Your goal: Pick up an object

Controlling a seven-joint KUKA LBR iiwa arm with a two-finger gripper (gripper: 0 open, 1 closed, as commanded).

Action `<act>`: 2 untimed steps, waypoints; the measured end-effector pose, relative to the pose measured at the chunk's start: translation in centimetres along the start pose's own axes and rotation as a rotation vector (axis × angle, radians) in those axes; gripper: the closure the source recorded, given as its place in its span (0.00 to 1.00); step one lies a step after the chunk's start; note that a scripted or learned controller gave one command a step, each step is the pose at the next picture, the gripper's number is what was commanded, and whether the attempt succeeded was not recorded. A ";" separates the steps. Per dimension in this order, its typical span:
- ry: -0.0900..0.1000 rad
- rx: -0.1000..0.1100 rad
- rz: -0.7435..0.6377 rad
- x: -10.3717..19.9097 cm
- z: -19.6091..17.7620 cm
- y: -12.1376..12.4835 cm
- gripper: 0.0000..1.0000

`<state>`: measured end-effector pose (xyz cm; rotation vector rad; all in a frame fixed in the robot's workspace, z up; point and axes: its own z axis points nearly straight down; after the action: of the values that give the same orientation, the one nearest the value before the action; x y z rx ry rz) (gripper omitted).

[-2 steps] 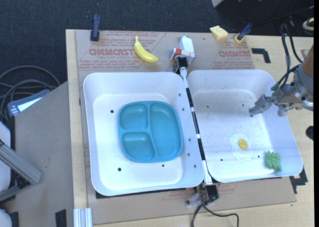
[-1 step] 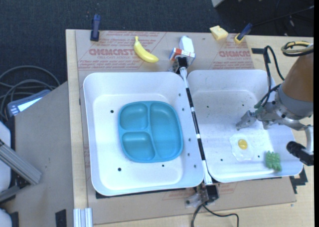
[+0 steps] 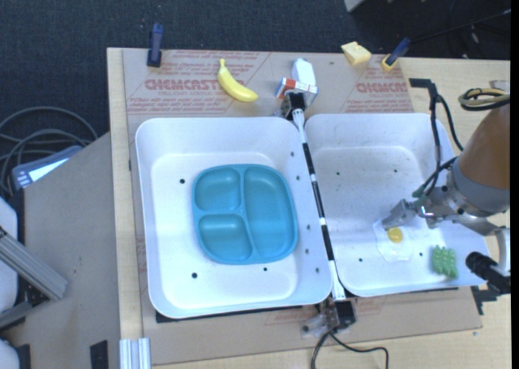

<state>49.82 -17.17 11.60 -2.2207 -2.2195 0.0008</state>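
A grey robot arm [image 3: 478, 169] reaches into the right bin [image 3: 365, 136] from the bench's right side, its gripper [image 3: 399, 217] low over the bin floor and close above a fried-egg toy [image 3: 394, 239] — white with a yellow yolk — that lies flat near the bin's front. Whether the gripper is open or closed cannot be told from this angle. A green toy [image 3: 443, 261], knobbly like broccoli, sits just beside the egg toward the bin's front right corner. In the left bin [image 3: 162, 148] lies a blue divided plate [image 3: 245, 213]. A banana [image 3: 235, 85] rests on the cardboard behind the bins. The likely trouble: the egg is thin and flat, so a grasp may slide over it and lift nothing — or nudge it toward the wall.
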 end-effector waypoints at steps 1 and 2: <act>0.001 0.001 -0.002 2.4 3.2 1.6 0.00; -0.003 -0.006 -0.002 -0.5 -5.3 7.2 0.00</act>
<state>57.08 -17.65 16.88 -2.2231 -2.2259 -0.0022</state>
